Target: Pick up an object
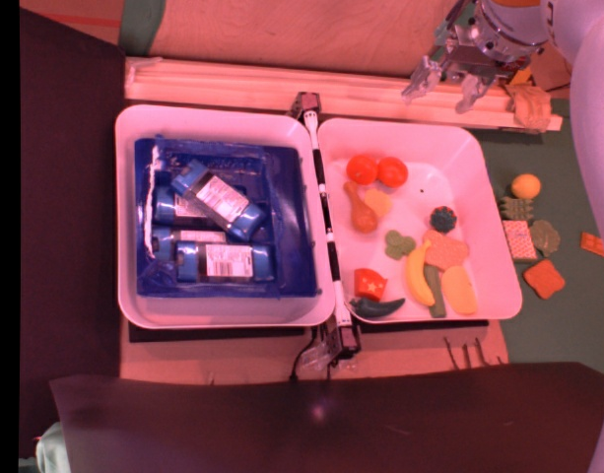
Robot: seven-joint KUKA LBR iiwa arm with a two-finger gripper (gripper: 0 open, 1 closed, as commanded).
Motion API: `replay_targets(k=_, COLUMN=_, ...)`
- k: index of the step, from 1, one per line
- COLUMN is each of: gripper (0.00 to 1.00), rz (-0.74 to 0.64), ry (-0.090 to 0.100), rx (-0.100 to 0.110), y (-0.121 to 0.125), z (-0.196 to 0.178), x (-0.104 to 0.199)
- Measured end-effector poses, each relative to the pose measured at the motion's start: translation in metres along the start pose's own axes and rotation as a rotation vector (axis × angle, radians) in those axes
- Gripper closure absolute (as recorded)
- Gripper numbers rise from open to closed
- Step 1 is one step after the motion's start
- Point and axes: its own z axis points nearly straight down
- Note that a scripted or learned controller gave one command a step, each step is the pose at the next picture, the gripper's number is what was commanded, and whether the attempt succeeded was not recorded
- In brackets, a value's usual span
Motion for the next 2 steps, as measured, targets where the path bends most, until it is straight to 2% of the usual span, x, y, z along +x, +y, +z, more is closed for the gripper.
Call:
replay_targets(k=1, gripper=0.0, rz=0.0, ry=0.0, rx=0.0, y=0.0, z=0.0, x=0.0)
replay_targets(k=2, gripper=0.0, rz=0.002, ry=-0.001, rx=0.006, y=0.003, z=0.058, x=-0.007)
